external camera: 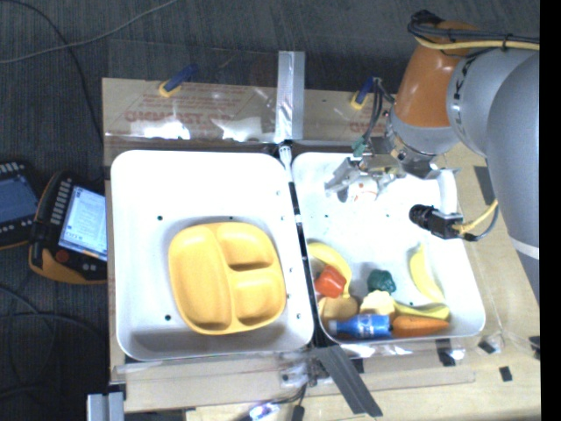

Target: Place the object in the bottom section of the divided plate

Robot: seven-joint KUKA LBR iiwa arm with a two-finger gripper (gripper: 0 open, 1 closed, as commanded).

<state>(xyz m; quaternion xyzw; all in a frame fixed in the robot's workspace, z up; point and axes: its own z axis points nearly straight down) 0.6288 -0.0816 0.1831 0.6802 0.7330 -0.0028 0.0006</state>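
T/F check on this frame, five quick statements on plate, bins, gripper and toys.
1. The yellow divided plate lies in the left bin. True.
2. Some food already sits on the plate. False: all its sections are bare.
3. The gripper is over the upper part of the right bin. True.
4. The blue bottle lies in the left bin. False: it lies near the lower edge of the right bin, beside the carrot.
5. The banana lies on the plate. False: it lies by the right bin's right wall.
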